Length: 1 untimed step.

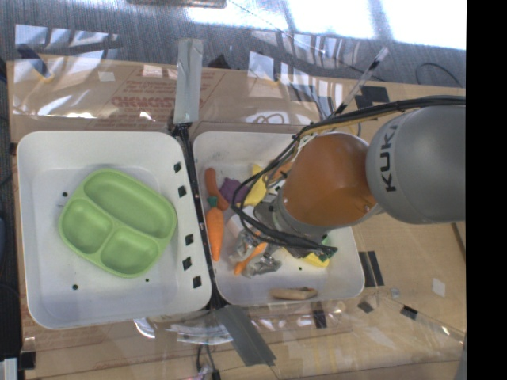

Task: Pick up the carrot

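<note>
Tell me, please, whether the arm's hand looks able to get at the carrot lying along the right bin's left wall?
Probably yes. The carrot lies uncovered by the right bin's left wall, and the hand sits just beside it; the near wall and the neighbouring toys may crowd the approach.

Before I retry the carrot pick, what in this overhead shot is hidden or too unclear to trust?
- Gripper: under the orange wrist band; finger state unreadable in camera view.
- Middle of the right bin: covered by the arm, so items there are hidden.
- Small orange piece at the gripper: too small to identify.
- Carrot: in plain sight beside the bin's left wall.
</note>
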Tool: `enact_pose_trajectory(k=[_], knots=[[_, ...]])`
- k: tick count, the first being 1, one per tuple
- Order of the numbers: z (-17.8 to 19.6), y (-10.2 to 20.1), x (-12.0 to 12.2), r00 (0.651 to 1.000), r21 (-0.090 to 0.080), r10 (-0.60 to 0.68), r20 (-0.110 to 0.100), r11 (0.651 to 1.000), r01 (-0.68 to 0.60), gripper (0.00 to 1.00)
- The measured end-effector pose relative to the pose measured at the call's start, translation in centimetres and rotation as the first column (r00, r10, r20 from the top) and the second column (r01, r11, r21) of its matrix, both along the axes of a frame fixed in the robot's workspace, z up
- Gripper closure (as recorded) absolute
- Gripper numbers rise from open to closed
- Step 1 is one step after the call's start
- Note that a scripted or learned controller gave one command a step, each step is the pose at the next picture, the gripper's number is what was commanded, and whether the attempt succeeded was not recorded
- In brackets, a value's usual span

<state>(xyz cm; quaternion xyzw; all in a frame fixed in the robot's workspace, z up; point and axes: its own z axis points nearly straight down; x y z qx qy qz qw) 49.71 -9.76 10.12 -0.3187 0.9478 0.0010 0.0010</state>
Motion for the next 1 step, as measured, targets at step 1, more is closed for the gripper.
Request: enact_pose_trajectory(k=[1], knots=[[9.17, 0.86, 0.19, 0.972, -0.003, 0.234, 0.005, 0.972, -0.234, 1.00]])
